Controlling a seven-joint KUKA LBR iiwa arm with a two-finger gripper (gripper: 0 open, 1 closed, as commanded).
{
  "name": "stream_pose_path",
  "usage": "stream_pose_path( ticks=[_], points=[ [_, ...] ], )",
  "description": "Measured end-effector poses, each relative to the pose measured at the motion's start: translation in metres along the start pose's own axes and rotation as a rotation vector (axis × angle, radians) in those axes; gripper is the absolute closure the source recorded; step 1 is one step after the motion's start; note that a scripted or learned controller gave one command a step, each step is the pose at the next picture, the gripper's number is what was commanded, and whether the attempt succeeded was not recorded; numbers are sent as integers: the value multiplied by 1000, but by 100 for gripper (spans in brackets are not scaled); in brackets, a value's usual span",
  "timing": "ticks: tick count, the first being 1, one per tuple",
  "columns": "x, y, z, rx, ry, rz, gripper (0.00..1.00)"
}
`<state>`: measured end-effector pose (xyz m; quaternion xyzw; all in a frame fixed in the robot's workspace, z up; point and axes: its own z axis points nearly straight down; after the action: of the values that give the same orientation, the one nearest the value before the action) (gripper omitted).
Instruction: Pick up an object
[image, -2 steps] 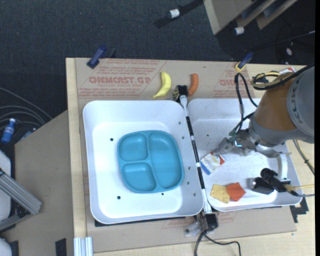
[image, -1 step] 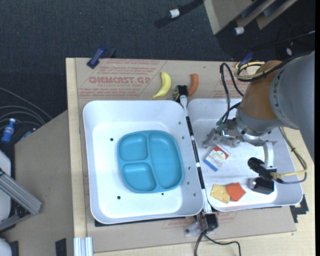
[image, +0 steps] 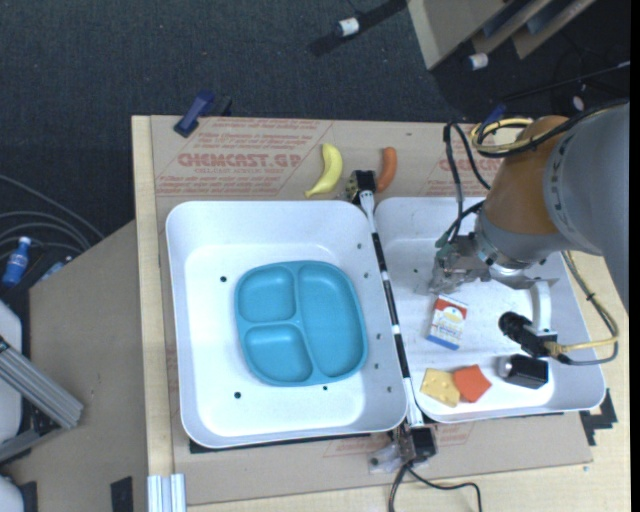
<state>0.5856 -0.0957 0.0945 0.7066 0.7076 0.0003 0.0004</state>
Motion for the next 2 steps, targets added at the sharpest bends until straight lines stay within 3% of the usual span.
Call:
stream_pose_path(
  ticks=[1,2],
  points=[
    [0,0,0,0,0,0,0],
    [0,58,10,0,0,0,0]
  ],
)
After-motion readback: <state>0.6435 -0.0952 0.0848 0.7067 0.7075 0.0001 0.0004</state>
